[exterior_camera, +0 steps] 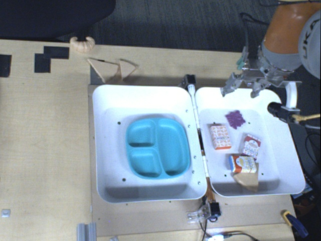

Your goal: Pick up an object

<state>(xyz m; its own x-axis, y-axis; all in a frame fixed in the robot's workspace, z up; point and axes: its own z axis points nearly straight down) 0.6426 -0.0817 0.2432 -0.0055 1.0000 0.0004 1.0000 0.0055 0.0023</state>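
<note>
Trouble lies in crowding: the two-finger gripper (243, 87) hangs spread and empty over the right white bin's (286, 149) far rim, while the small red-and-white printed packets (220, 136) lie close beside a purple crumpled scrap (235, 118), so a descent may nudge neighbours or close on nothing.

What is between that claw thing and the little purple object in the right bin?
Nothing visible. The gripper hangs over the far rim of the right bin, and the purple object lies just in front of it on bare bin floor; the small cartons sit nearer the camera.
</note>
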